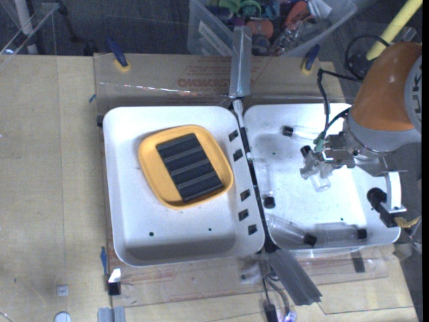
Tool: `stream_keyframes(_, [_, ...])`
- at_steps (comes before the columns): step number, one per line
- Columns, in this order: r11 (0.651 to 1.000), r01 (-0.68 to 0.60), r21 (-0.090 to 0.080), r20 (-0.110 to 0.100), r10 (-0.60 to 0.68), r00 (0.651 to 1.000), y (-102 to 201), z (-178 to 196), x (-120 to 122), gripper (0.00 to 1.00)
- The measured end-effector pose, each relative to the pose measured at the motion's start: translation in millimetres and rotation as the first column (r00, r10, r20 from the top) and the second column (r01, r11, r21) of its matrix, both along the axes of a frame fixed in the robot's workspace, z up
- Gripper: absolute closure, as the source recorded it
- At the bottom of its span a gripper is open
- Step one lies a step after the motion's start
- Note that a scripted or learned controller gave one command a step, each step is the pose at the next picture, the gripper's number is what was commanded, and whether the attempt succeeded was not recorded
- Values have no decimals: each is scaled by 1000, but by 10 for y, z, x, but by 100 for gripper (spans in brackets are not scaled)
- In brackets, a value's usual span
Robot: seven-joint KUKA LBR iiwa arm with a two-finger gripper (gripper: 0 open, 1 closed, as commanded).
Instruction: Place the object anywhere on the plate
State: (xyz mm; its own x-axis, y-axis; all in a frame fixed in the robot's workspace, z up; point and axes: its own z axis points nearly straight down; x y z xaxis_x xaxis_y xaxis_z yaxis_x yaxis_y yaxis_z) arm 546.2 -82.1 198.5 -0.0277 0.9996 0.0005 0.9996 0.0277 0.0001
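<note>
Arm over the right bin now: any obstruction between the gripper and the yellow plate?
Probably reachable. The gripper hangs over the right bin; the yellow plate lies open from above in the left bin. Between them stands the low divider, which a raised arm should cross.

The arm (392, 92) is cut off by the right edge, so its upper links cannot be assessed. The gripper (315, 170) above the right bin (335, 210) is small and blurred; finger position cannot be determined. The clear tub (268, 12) of mixed items is cropped by the top edge, its contents too jumbled to identify. Small items at the bottom left corner (62, 317) are cut off and unidentifiable.
</note>
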Motion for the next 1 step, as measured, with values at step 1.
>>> stream_keyframes(1, [1000, 0, 0, 0, 0, 1000, -1, 0, 0, 0])
